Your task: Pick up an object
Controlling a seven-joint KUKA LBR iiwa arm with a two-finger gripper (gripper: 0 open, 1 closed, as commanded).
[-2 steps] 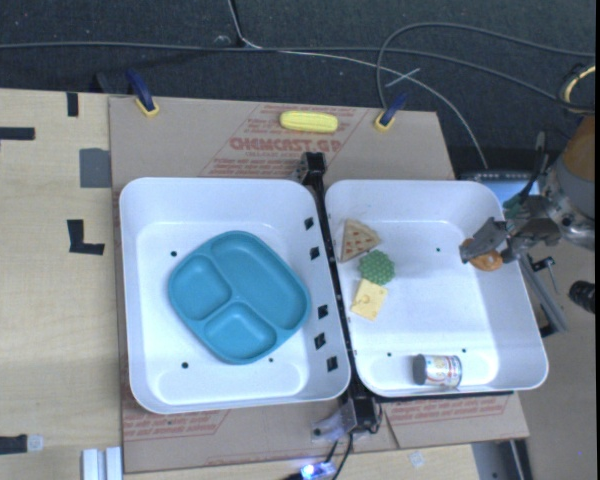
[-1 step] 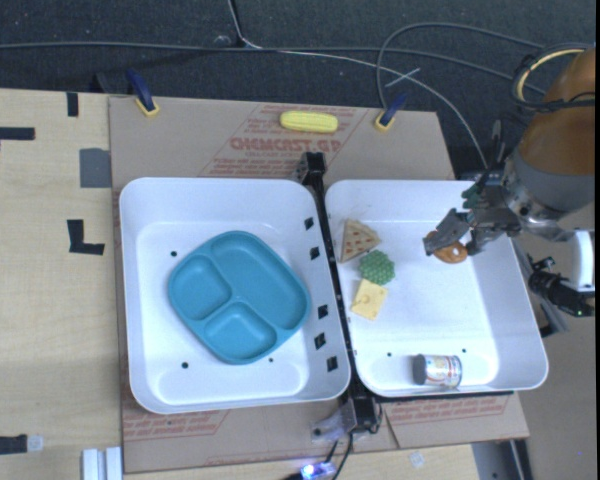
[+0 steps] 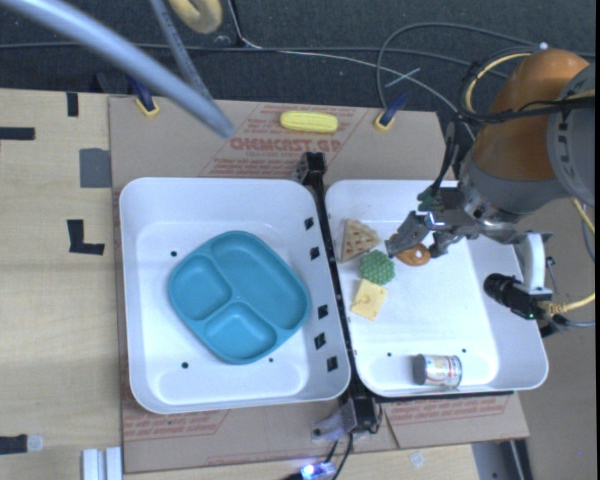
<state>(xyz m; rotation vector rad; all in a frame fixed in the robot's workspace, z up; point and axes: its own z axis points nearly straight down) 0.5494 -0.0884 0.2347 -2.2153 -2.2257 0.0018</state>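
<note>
A blue divided plate (image 3: pixel 238 296) lies in the left bin (image 3: pixel 140 218).

Wooden bench (image 3: pixel 40 268) carries cardboard sheet (image 3: pixel 270 143); on it two white bins (image 3: pixel 140 298), yellow banana-like item (image 3: pixel 308 121).

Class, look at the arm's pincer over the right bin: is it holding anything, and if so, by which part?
It cannot be told for sure. The pincer sits right at a small brown pretzel-like piece in the right bin, but whether that piece is between its tips is unclear.

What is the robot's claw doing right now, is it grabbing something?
Gripper: over the right bin, right by the small brown ring-shaped piece; open or shut cannot be told.
</note>
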